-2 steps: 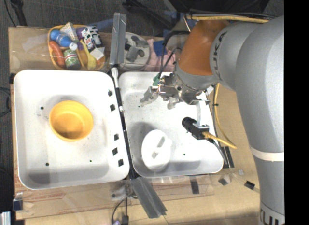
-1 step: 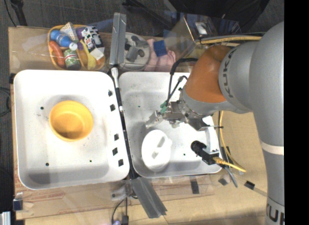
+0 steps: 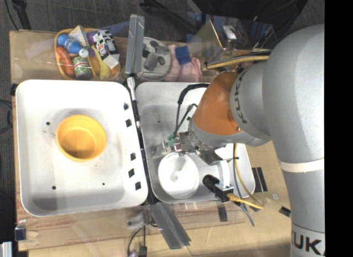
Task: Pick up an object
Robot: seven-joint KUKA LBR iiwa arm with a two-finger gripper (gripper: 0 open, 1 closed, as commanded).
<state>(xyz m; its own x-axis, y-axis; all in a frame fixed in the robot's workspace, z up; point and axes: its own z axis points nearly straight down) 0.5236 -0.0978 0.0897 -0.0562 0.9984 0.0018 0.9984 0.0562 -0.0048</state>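
A yellow bowl lies in the left bin, left of its middle. A white cup-like bowl sits at the near side of the right bin. My gripper hangs low in the right bin, just above the white bowl's far rim, with the orange-banded wrist over it. The wrist hides most of the gripper, so I cannot see whether it touches the bowl or holds anything.
A yellow basket of small toys and bottles stands behind the left bin. Behind the right bin lie a grey round part and pink cloth. The big grey arm covers the right bin's right half.
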